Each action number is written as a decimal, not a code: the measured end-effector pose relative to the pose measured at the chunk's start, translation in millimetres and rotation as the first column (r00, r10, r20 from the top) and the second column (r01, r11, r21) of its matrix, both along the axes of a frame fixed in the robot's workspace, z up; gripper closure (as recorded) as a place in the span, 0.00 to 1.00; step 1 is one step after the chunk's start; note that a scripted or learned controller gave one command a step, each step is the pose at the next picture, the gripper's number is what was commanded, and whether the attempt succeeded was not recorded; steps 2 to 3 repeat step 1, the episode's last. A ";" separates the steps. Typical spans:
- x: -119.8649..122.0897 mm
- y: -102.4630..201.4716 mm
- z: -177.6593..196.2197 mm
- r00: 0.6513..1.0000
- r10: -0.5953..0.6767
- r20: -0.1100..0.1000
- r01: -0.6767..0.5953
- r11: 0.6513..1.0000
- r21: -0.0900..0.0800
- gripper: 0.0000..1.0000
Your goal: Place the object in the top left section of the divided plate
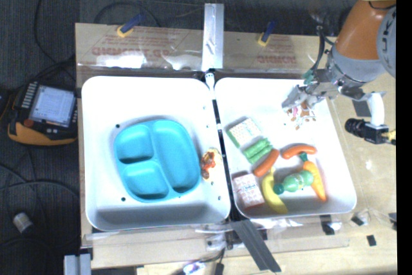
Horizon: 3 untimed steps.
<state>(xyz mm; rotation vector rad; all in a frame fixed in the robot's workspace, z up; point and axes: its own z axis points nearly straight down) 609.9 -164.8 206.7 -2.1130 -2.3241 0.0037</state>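
Note:
A blue divided plate [157, 136] lies in the left bin [103, 100]; its top left section [135, 146] holds nothing. My gripper [302, 98] hangs over the back right part of the right bin [257, 96], above a small red-and-white speckled patch [301, 114] on the bin floor. I see nothing held in it. Toy foods lie in the right bin's front half: a white-and-green box [243, 132], a green piece [257, 150], a carrot [265, 163], a red sausage [299, 151], a banana [273, 195] and a green pepper [290, 183].
A small orange toy [208, 163] rests against the left bin's right wall, beside the plate. A pink box [246, 190] sits at the right bin's front left. A handheld device [48, 109] lies on the floor to the left.

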 end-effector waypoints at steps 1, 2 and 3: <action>54.5 52.0 -110.6 0.992 -0.124 0.004 0.124 0.992 -0.004 1.00; 54.5 52.0 -110.6 0.992 -0.124 0.004 0.124 0.992 -0.004 1.00; 54.5 52.0 -110.6 0.992 -0.124 0.004 0.124 0.992 -0.004 1.00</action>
